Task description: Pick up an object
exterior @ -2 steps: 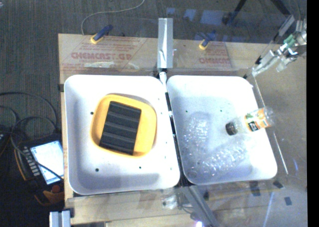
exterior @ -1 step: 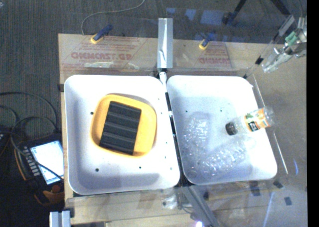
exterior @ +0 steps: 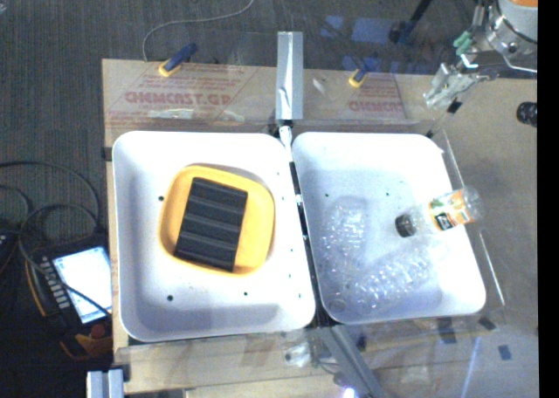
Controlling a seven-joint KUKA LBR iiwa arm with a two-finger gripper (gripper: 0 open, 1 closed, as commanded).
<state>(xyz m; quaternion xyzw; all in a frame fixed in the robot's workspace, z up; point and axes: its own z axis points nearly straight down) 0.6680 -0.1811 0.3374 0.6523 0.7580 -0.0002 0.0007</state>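
Bottle [exterior: 438, 214]: one small clear plastic bottle lies on its side in the right bin [exterior: 367, 156], near that bin's right wall. Its long axis runs almost left to right, slightly tilted; the dark cap points left and a little down, the base points to the right wall. It has an orange and green label.
Other clear items: two crumpled transparent plastic bottles, one [exterior: 342, 229] left of the cap, one [exterior: 389, 278] near the front wall. Their outlines are hard to make out on the white.
Left bin [exterior: 131, 213]: one yellow tray [exterior: 258, 213] with one black ribbed block [exterior: 210, 223] on it.
Gripper [exterior: 444, 91]: it is above the bench behind the right bin, well apart from the bottle. The fingers look close together with nothing between them.
Arm [exterior: 515, 12]: cut off by the top right edge of the view.
Bench extras: two yellow and blue clamps [exterior: 175, 59] at the back edge.
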